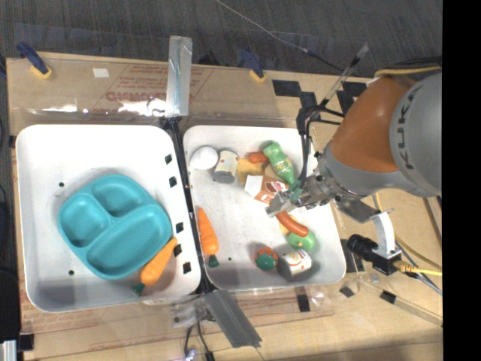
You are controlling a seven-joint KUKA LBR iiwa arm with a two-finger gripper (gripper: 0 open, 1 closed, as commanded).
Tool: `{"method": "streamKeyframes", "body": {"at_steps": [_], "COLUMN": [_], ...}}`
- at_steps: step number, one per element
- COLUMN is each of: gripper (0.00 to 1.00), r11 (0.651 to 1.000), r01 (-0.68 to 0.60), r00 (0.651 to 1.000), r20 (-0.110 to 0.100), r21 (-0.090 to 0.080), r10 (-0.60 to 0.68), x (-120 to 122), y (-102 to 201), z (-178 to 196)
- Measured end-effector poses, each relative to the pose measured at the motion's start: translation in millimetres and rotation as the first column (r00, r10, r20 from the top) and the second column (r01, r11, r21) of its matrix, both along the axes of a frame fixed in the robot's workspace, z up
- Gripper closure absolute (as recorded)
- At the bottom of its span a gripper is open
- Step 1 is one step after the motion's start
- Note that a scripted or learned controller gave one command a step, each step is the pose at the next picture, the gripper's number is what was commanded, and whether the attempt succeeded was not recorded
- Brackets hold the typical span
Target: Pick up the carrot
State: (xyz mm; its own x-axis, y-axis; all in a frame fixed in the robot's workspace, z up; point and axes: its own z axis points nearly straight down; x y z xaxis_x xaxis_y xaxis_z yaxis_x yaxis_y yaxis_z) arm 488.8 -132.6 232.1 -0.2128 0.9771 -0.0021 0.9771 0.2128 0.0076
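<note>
Two carrots are in view. One orange carrot lies along the left wall of the right bin, its green end toward the front. The other carrot rests in the left bin against the front right edge of the teal divided plate. My gripper is low in the right bin's right half, above a red and white packet and a red sausage. It is about a hand's width to the right of the nearer carrot, and nothing orange shows between its tips.
The right bin also holds a white ball, a small can, a yellow block, a green bottle, a strawberry and a jar. The arm's orange band hangs over the bin's right rim.
</note>
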Motion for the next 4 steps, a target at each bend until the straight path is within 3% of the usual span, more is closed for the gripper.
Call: {"method": "streamKeyframes", "body": {"at_steps": [1, 2, 3, 4], "gripper": [1.0, 1.0, 1.0, 1.0], "r11": [0.981, 0.892, 0.796, 0.598], "r01": [-0.196, -0.453, -0.605, -0.802], "r00": [0.981, 0.892, 0.796, 0.598], "r20": [-0.006, -0.01, -0.008, -0.009], "r21": [-0.001, 0.003, 0.002, 0.003], "r10": [0.195, 0.453, 0.605, 0.802], "x": [51.9, 84.9, 71.9, -12.3], "y": [-42.4, -2.4, 17.7, 4.7], "z": [69.0, 25.6, 35.2, -4.6]}}
